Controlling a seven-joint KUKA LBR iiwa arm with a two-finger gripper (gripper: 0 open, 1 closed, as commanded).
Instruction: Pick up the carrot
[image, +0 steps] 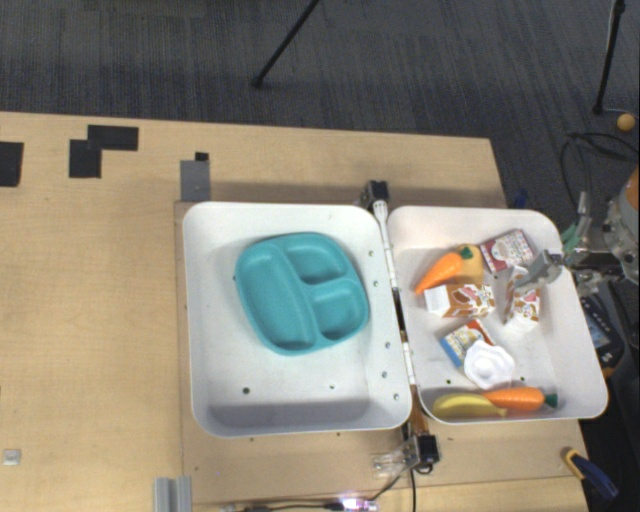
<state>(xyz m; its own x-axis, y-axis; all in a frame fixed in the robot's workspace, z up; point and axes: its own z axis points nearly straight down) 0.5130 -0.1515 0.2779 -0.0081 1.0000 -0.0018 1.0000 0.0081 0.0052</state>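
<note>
Camera view: orange carrot (443, 269) with green top lies tilted; tool (548, 266) state unclear.

We note a teal plastic divided tray (300, 291) in the left white bin (215, 400); a yellow toy banana (466, 406) lies in the right white bin (585, 395).

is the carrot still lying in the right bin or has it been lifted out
Lying in the bin. The carrot rests on the right bin's floor, upper left; the gripper is apart from it.
</note>
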